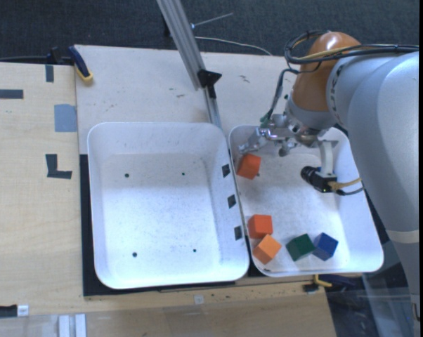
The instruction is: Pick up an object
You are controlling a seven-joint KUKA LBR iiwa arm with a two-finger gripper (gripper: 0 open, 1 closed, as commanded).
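My gripper hangs over the upper left corner of the right bin, reaching in from the right below the orange band of the arm. A red-orange block sits tilted right at the fingertips, and the gripper looks shut on it, close to the bin's left wall. Near the bin's front edge lie another red-orange block, a lighter orange block, a green block and a blue block.
The left bin stands beside the right one, their walls touching. A slanted metal pole crosses the bench behind the bins. A black cable end dangles from the wrist over the right bin. The grey arm covers the right side.
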